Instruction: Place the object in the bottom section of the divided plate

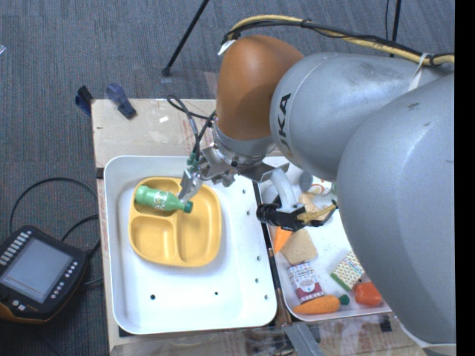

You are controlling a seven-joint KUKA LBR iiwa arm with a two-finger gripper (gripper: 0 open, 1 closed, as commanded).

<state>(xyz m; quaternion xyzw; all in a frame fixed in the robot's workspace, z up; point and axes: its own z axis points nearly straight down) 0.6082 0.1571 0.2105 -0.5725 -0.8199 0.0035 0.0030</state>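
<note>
A yellow divided plate sits in the left white bin. A green bottle with a white label lies on its side across the plate's upper part, cap end pointing right. My gripper hangs just above the bottle's cap end, at the plate's upper right rim. The view does not tell whether it touches the bottle. The big grey arm with its orange band reaches in from the right and covers much of the right bin.
The right bin holds several items: a carrot, a red piece, a packet, a bread slice, a checkered block. A teach pendant lies left of the bench.
</note>
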